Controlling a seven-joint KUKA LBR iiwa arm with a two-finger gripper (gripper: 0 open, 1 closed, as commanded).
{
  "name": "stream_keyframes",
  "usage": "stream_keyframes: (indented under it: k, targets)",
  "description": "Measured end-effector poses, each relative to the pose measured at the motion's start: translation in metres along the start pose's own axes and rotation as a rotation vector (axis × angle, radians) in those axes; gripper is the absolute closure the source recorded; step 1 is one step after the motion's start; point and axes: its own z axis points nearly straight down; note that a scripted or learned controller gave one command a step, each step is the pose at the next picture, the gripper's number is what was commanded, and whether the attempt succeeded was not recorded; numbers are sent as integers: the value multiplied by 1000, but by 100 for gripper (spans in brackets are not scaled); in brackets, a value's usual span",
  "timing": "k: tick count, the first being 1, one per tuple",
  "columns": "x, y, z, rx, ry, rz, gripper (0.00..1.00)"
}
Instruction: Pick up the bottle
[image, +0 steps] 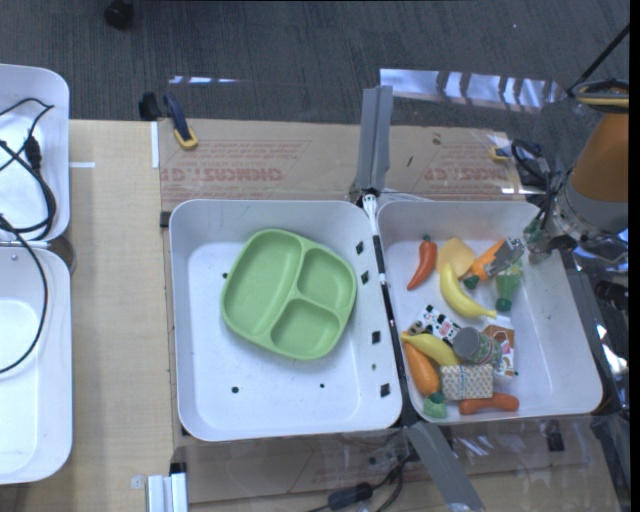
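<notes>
The bottle (507, 283) is small and green with a pale label near its upper end. It lies in the right bin (580, 340), toward the far right, beside an orange carrot (483, 262) and a banana (462, 295). My gripper (538, 238) hangs at the bin's far right corner, just up and to the right of the bottle's labelled end. The grey wrist and orange band (608, 160) rise behind it. Nothing visibly hangs from the gripper.
The right bin also holds a red chili (425, 262), a yellow wedge (457, 254), a second banana (432, 345), a grey can (468, 343), a waffle-patterned block (467, 380) and a red sausage (490, 404). A green divided plate (290, 293) lies in the left bin (200, 380).
</notes>
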Motion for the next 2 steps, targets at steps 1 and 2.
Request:
stream_keyframes:
  k: [1, 2]
  targets:
    - [-3, 44, 19, -4, 9, 22, 0]
    - [10, -22, 24, -4, 4, -20, 0]
